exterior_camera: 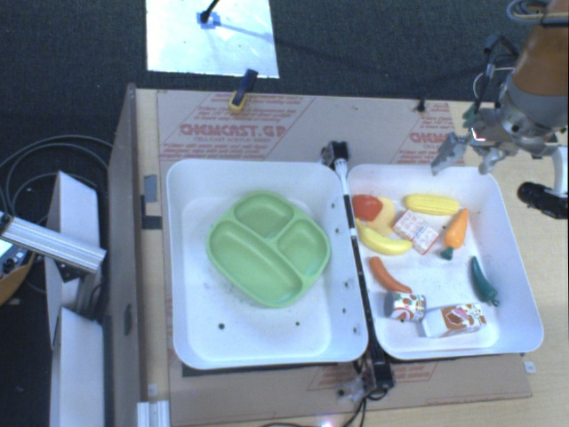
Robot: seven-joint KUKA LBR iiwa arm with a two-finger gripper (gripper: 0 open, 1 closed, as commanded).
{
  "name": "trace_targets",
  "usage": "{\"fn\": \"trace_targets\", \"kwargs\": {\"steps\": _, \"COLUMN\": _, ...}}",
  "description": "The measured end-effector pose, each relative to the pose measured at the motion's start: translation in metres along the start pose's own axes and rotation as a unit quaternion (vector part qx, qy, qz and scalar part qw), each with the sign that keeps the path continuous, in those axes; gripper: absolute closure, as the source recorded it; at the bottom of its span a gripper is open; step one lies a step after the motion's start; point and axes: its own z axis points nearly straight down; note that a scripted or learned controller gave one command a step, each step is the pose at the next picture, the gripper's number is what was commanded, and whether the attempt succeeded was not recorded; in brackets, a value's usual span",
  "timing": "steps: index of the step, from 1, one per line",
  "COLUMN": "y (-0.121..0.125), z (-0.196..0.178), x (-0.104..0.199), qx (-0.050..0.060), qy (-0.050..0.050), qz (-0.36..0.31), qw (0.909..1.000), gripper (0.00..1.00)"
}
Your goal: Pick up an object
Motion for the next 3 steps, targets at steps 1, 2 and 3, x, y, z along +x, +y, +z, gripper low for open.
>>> {"fn": "trace_targets", "kwargs": {"steps": 1, "y": -0.041, "z": 0.068, "x": 0.051, "qx": 0.005, "qy": 0.002, "qz": -0.002, "qw": 1.0000, "gripper": 0.00}}
{"fn": "trace_targets", "kwargs": {"steps": 2, "y": 0.026, "z": 0.166, "x": 0.061, "qx": -0.005, "qy": -0.001, "qz": -0.002, "qw": 1.0000, "gripper": 0.00}}
{"fn": "trace_targets", "kwargs": {"steps": 3, "y": 0.023, "z": 0.153, "x": 0.061, "qx": -0.002, "qy": 0.000, "qz": -0.001, "qw": 1.0000, "gripper": 1.00}}
